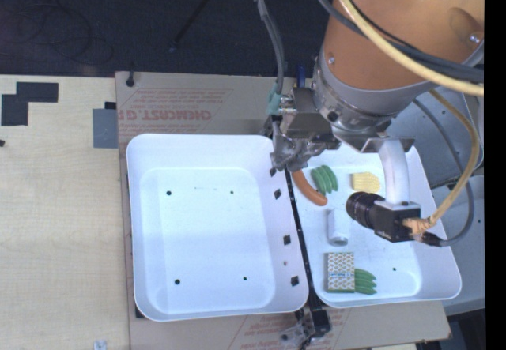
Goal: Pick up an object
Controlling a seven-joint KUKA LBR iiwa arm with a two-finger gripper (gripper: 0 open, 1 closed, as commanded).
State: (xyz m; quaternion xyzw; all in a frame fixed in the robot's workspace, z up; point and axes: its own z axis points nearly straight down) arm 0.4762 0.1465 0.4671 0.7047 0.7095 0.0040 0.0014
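The things to pick lie in the right bin [443, 281]. An orange sausage shape [309, 188] lies just below the end effector [289, 157] and a bit to its right, very close to it. It may be a toy carrot or hot dog; I cannot tell which. A green toy [325, 178] that looks like a bean pod sits right beside the orange one, on its right side. Further right of the end effector is a small yellow block [365, 181]. Lower down is a little grey tube [336, 228]. Well below the end effector, near the front of the bin, lies a small box with a dotted pattern [341, 271], and another green toy [364, 282] touches its right side.

The end effector hangs over the wall between the two bins, at the back end. It is dark and tangled with other parts, so I cannot tell how it is set or if it has anything. A black camera [379, 214] is fixed to the arm [403, 24], to the right of and below the end effector.

The left bin [205, 222] is to the left of the end effector. Both bins rest on a brown cardboard sheet [198, 103] on the desk [55, 222]. Red print on the sheet is upside down, and I cannot read it for sure
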